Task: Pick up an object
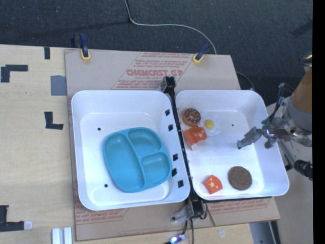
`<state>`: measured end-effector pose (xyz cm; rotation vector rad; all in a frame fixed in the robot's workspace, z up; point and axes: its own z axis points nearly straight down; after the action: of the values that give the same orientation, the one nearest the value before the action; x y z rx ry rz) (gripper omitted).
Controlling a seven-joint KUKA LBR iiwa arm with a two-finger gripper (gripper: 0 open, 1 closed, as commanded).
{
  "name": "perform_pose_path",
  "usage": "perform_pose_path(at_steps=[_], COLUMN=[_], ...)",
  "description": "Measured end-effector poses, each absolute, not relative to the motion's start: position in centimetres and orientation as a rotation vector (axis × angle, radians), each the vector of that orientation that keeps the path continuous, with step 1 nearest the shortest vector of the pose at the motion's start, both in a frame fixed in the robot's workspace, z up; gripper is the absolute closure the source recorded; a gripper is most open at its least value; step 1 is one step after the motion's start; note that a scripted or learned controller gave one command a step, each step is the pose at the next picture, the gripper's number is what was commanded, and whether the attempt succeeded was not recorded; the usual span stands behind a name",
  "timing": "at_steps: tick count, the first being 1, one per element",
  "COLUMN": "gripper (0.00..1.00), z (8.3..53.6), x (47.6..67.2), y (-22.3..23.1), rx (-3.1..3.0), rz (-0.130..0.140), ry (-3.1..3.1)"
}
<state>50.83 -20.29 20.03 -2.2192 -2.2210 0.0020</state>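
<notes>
Orange block (213,184) front of right bin (256,103) | board (152,72) reads "CHEMCAST GP" | gripper (242,142) released, nothing held | wood bench (30,146)

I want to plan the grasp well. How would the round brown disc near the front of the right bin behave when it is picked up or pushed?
The brown disc lies flat, so it would likely slide rather than roll or tip. Its low profile probably gives the gripper little edge to pinch. It looks stiff, though its weight cannot be judged.
</notes>
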Motion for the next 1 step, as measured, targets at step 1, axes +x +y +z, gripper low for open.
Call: perform_pose_path(at_steps=[1], gripper=[0.0], z=[14.21], x=[51.08], y=[-19.29], rx=[-2.216], rz=[0.005], ry=[-2.219])
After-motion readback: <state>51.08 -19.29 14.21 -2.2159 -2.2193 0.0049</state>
